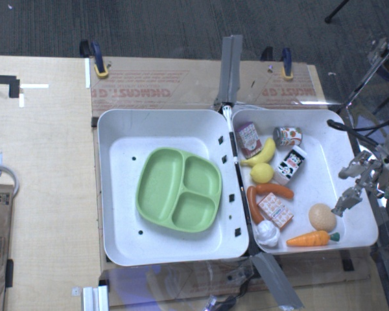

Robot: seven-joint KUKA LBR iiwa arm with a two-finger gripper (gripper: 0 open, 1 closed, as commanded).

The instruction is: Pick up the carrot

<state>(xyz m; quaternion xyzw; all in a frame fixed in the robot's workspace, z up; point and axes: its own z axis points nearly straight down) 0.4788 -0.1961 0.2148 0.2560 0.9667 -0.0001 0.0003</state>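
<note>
While the claw (351,185) hangs spread over the right bin (330,135) (dark carpet beyond), the carrot (307,240) lies untouched.

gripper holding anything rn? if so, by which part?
Nothing held. The gripper is over the right bin's right edge, nothing between its fingers. The carrot lies on the bin floor, apart from it.

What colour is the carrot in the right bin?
Orange, with a small green stem end. The carrot shows best in the camera view, near the right bin's front edge.
</note>
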